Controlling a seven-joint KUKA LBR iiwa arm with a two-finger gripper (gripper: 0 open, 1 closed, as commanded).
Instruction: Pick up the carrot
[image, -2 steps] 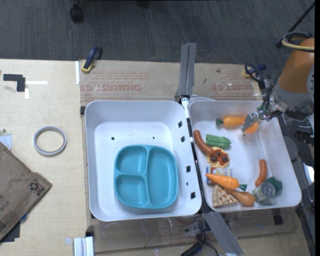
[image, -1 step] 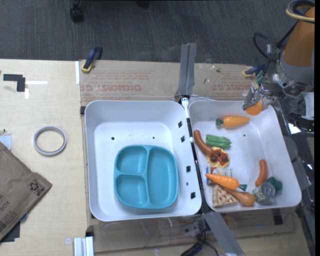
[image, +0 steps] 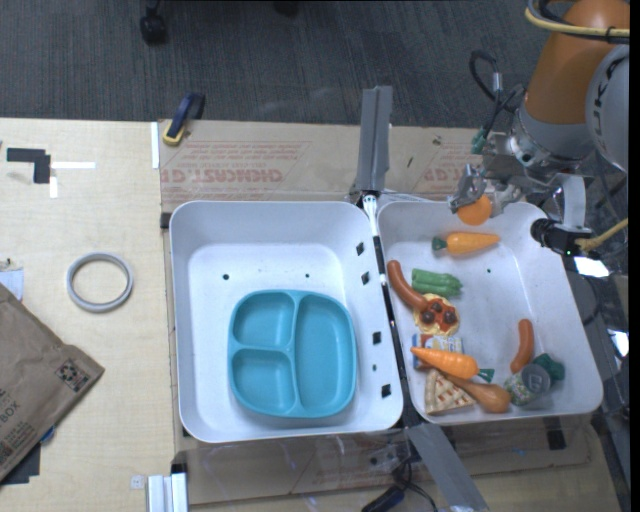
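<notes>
Above the right bin's (image: 560, 300) far rim, the claw (image: 473, 203) grips a small orange piece (image: 475, 210). Near the front, the carrot (image: 446, 361) lies beside a pizza slice (image: 446, 393); likely light, stiff, slick, best pinched mid-body.

**Gripper up at the back of the right bin with something orange in it**

The gripper (image: 474, 203) sits over the far rim of the right bin (image: 560, 400), with a small orange item (image: 475, 210) pinched between its fingers. Just below it lies a carrot (image: 466, 241) with a green tip. Another carrot (image: 446, 361) lies lower down, beside a waffle piece (image: 445, 393). The left bin (image: 200, 250) holds a teal divided tray (image: 294, 353). A tape roll (image: 100, 281) rests on the bench.
</notes>
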